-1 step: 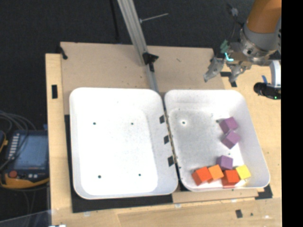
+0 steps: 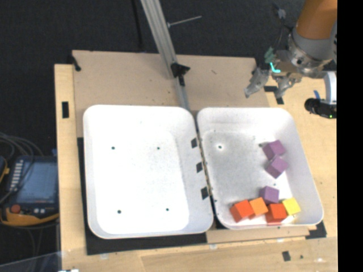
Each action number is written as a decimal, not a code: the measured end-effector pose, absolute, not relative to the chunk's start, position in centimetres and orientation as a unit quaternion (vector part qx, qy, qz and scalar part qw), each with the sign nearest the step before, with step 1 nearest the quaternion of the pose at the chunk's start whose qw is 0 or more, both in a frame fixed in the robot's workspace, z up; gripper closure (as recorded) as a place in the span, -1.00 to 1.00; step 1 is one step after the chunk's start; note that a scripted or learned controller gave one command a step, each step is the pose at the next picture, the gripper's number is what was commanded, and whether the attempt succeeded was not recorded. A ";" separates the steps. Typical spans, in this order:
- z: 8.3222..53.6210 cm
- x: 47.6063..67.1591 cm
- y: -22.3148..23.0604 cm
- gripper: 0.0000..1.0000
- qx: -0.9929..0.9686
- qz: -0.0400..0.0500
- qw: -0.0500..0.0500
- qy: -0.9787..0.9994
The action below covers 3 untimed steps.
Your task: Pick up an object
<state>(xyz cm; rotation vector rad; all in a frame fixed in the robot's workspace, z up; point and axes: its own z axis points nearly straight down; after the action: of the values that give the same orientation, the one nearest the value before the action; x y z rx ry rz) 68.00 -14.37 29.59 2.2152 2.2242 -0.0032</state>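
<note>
A: Where are the blocks sitting?
B: You are seeing small, matte, hard-edged cubes lying in the right bin [image 2: 295,130]: three purple blocks [image 2: 277,166], three orange blocks [image 2: 258,209], one yellow block [image 2: 291,206], clustering near its front corner.
A: And the gripper [image 2: 270,81]?
B: It is hanging above the bench behind that smooth white bin; you cannot tell how its fingers are standing.
</note>
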 end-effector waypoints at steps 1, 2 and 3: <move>25.1 67.2 -14.3 -1.00 0.707 -0.002 -0.001 0.707; 20.9 67.2 -14.2 -1.00 0.707 -0.002 0.000 0.707; 15.7 66.7 -15.3 -1.00 0.708 -0.002 0.000 0.706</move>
<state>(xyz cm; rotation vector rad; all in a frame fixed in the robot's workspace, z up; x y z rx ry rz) 66.71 -15.30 15.67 2.2242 2.2198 -0.0063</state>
